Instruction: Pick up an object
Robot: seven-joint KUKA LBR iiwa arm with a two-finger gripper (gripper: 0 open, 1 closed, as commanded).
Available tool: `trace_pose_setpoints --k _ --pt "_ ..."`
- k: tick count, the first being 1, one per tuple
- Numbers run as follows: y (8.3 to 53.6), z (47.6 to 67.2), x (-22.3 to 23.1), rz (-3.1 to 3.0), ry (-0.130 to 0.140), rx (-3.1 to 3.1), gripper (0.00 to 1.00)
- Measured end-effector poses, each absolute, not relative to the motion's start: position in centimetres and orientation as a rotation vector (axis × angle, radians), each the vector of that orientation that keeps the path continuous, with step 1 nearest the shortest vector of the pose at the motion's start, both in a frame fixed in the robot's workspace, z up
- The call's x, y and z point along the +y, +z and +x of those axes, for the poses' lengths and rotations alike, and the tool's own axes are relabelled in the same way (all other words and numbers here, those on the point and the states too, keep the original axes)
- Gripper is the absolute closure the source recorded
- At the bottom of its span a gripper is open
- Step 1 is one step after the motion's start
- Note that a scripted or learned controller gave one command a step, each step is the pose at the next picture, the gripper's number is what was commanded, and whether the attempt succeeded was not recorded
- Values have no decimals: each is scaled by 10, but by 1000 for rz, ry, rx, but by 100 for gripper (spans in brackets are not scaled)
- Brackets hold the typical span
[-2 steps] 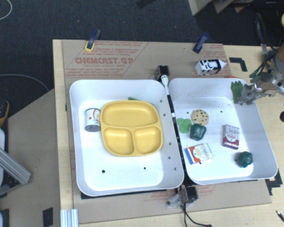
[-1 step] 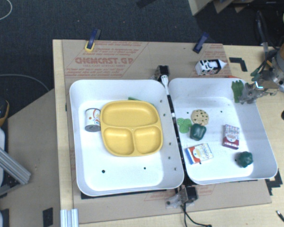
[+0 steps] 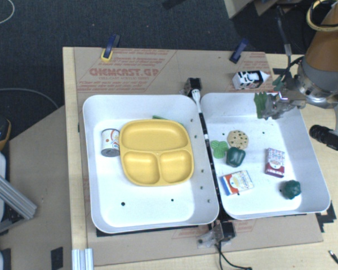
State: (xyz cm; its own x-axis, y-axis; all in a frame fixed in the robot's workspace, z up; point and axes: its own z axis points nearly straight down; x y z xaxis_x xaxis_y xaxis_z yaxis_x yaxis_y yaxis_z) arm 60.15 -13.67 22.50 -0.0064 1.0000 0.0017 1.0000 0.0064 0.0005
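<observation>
The right bin [image 3: 304, 145] holds a round cookie [image 3: 237, 139], a pale green piece [image 3: 218, 148], a dark green pepper-like toy [image 3: 235, 157], a red and white box [image 3: 275, 162], a white packet with blue and red print [image 3: 237, 182] and a dark green lump [image 3: 290, 189]. My gripper [image 3: 266, 108] hangs over the far edge of this bin, up and to the right of the cookie and apart from every object. Something green [image 3: 261, 102] shows at its tip, and I cannot make out what it is.
The left bin [image 3: 101, 196] carries a yellow divided plate [image 3: 156, 151] with a small can [image 3: 109, 142] at its left and a green scrap [image 3: 158, 117] behind it. A black and white toy [image 3: 250, 79] lies on the bench beyond the right bin.
</observation>
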Motion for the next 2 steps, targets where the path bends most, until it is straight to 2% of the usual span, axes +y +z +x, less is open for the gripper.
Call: trace_pose_setpoints --k 1,2 --pt "216 627 -92 -2217 -4 -2230 100" --pt "222 639 -49 -2219 -5 -2229 100"
